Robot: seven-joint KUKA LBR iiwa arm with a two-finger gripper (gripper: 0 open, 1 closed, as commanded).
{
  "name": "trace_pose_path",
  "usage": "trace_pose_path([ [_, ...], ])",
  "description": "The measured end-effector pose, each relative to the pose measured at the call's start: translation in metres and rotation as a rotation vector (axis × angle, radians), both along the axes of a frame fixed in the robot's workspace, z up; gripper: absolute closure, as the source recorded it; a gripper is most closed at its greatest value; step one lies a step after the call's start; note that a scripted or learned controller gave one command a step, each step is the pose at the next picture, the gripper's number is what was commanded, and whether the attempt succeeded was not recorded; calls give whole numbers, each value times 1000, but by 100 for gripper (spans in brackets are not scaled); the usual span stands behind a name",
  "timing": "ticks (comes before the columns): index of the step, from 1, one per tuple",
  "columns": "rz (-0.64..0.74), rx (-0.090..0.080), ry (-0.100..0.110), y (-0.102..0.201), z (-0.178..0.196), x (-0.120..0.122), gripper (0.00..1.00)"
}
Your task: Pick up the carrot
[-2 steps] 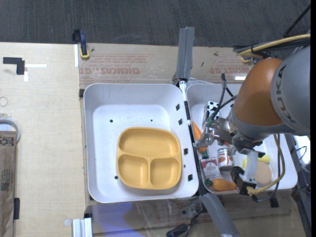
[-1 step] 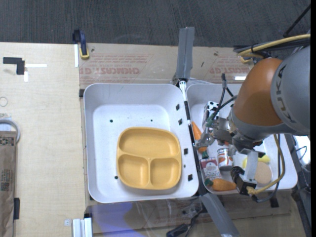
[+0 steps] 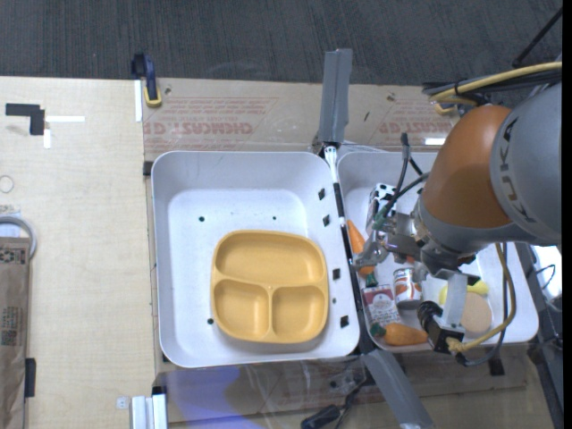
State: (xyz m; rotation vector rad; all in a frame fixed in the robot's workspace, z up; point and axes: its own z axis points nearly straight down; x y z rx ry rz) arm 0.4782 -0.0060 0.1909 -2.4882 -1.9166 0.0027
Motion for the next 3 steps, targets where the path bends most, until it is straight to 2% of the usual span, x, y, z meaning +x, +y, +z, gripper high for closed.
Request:
trace_pose_path([
  [3, 0, 0, 0, 0, 0, 0, 0],
])
